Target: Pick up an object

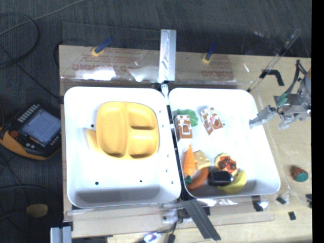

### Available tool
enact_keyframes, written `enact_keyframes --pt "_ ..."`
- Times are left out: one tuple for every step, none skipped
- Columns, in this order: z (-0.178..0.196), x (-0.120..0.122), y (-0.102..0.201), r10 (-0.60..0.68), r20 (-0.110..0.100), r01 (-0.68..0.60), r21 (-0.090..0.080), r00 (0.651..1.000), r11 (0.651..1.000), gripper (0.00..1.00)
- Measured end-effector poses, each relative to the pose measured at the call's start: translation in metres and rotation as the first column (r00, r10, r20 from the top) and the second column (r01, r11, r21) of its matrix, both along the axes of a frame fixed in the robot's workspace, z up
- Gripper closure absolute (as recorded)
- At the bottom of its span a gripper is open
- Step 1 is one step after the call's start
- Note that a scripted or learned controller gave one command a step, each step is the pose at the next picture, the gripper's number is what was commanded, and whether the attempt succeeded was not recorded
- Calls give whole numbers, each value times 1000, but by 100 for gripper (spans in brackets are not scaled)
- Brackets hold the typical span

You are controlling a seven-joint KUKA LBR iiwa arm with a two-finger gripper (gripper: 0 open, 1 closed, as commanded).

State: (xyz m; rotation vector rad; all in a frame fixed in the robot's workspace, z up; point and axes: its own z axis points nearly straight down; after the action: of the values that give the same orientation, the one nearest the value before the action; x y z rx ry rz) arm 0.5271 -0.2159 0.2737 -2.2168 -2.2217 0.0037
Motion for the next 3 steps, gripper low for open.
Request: enact_keyframes --pt "-66 78 93 14 -1 -14 0 1000 1000 0" --pt "-181 95 70 82 2 -82 -2 997 997 0" --pt "-174 95 70 82 -1 -82 1 997 997 100"
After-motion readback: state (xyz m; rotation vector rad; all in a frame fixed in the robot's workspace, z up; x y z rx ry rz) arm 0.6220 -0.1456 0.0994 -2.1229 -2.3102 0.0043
